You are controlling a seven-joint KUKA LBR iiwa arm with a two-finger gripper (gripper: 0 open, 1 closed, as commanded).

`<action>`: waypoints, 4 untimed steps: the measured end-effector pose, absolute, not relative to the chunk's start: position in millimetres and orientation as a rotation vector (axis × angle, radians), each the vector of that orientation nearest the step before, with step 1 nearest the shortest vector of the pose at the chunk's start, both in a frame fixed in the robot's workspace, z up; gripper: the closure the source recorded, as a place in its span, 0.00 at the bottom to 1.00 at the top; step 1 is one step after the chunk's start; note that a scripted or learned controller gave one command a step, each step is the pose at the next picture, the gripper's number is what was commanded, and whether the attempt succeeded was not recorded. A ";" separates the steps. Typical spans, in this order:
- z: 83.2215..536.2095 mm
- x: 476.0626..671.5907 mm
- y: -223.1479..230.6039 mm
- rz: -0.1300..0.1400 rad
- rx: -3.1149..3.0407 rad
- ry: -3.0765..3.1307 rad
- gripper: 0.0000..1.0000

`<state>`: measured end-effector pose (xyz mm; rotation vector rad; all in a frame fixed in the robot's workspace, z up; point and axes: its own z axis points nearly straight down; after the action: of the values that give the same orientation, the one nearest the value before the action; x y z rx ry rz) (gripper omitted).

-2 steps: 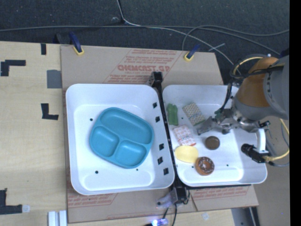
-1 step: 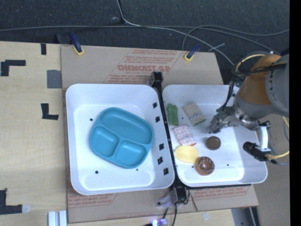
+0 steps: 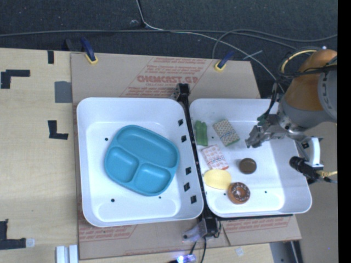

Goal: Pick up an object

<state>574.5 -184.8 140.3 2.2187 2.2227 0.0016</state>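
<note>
Grey and orange at the arm, with the gripper [image 3: 256, 138] low over the right bin [image 3: 277, 201] near its 2 o'clock edge, nothing visible between the fingers and their spread too blurred to tell. Around it, all apart from it and untouched: brown disc [image 3: 247, 165] at 6 o'clock, patterned packet [image 3: 226, 132] at 9, green piece [image 3: 201, 132] further at 9, red-and-white packet [image 3: 214, 157] at 8, yellow piece [image 3: 218, 178] and doughnut [image 3: 239, 192] at 7. Judged barely begun: nothing lifted yet, grasp and raise both remaining.
</note>
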 end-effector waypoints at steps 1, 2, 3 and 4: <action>182.9 571.4 -182.1 0.001 2.219 2.222 1.00; 228.7 570.5 -189.6 0.002 2.217 2.220 1.00; 234.5 571.9 -135.7 0.001 2.215 2.229 1.00; 242.5 566.0 -84.5 0.001 2.216 2.230 1.00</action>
<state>566.0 -84.5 242.5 2.2157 2.2298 0.0007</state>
